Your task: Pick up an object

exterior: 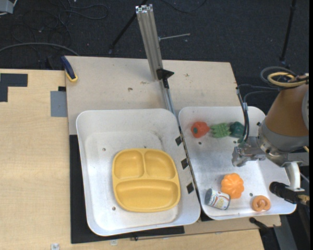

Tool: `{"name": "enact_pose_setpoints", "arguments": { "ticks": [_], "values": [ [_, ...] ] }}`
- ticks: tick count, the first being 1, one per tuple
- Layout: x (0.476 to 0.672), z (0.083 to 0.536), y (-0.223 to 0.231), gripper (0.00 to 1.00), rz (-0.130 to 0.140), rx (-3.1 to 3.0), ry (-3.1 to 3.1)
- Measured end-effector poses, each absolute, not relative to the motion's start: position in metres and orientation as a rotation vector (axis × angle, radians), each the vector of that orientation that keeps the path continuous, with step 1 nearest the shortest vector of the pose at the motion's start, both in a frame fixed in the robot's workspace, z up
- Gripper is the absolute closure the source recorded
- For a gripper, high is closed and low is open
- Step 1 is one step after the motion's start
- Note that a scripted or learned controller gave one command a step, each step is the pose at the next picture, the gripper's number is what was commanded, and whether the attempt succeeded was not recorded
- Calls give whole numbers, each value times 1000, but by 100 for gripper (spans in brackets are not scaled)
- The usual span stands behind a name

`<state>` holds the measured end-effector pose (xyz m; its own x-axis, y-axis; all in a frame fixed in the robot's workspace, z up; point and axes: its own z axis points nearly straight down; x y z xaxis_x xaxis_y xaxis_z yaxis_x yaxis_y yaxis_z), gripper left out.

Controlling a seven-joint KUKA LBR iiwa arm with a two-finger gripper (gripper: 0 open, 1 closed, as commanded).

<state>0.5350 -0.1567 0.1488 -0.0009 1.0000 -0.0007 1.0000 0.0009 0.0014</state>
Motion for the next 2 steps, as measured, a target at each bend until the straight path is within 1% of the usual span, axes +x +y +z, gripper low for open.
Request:
{"name": "enact_pose_setpoints", "arguments": {
  "ticks": [1, 2],
  "values": [
    [540, 199, -167, 100, 2, 2218, 2220],
    [543, 262, -164, 100, 4, 2216, 2221]
  ]
}}
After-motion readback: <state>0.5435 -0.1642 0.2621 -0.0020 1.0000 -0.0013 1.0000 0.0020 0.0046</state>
